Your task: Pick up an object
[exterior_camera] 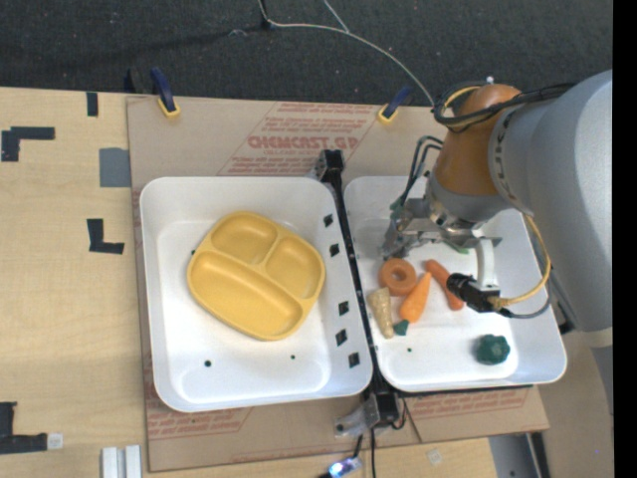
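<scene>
1. Both white bins (164, 366) look like smooth, slightly glossy plastic.
2. The yellow divided plate (257, 273) is matt plastic.
3. The brown sheet (289, 137) under the bins looks like printed cardboard (red lettering).
4. The bench top (60, 297) has a pale wood finish.
5. The arm (567, 177) is smooth grey.

Left bin (159, 267), well left of the tool across the black divider (343, 257): yellow sectioned plate (257, 273), flat, tilted diagonally, roughly centred. Both bins sit on a cardboard sheet (289, 137) with red print, held by blue-and-yellow clamps (162, 92) at the far edge. Wooden bench (60, 297) beyond has black tape marks. Thin white cable (383, 53) arcs behind.
</scene>
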Robot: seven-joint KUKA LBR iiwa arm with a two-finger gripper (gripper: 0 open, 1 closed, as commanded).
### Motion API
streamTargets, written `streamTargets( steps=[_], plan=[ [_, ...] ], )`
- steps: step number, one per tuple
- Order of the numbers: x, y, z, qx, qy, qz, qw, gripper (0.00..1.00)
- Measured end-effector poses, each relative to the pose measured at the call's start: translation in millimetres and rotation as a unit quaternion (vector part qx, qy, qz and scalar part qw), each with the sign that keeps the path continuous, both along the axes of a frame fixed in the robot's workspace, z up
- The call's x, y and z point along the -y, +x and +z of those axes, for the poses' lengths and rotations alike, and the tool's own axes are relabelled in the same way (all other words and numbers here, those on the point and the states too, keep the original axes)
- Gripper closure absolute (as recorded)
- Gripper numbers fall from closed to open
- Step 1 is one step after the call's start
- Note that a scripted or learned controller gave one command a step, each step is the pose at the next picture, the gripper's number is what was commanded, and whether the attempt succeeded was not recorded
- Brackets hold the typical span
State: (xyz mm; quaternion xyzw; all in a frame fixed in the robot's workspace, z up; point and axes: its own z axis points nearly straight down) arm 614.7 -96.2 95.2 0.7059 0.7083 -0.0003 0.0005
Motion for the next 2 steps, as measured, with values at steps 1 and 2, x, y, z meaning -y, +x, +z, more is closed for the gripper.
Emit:
streamTargets(
  steps=[1, 2],
  plan=[
    [-1, 0, 64, 0.002, 0.0004, -0.001, 1.0000, 1.00],
    [-1, -3, 107, 0.001, 0.0005, -0.001, 1.0000, 1.00]
  ],
)
